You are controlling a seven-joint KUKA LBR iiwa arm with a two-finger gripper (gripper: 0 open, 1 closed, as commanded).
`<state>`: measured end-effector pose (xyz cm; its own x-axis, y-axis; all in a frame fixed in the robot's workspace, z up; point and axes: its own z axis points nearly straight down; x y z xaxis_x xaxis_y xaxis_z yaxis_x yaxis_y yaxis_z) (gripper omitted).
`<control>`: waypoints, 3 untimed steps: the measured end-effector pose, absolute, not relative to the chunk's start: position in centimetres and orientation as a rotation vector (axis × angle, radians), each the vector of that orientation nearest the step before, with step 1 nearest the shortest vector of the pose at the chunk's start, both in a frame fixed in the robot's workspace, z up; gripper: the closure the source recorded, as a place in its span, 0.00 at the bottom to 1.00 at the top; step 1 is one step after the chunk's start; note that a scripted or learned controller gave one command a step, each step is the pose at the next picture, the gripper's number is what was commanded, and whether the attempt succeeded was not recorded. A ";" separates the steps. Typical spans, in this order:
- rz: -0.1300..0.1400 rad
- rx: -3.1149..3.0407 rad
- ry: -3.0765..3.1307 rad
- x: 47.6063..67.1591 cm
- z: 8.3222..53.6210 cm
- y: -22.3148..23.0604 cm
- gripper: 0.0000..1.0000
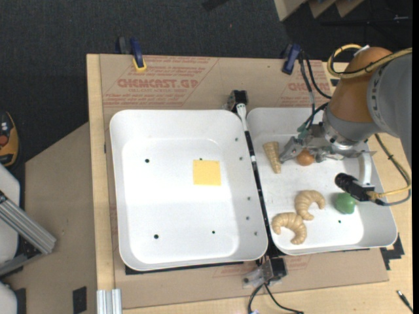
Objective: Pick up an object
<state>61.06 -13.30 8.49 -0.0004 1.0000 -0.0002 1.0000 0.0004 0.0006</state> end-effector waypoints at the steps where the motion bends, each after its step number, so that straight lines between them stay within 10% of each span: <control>1: 0.000 2.221 2.222 61.1 8.5 -13.3 0.00; 3: 0.000 2.221 2.222 61.1 8.5 -13.3 0.00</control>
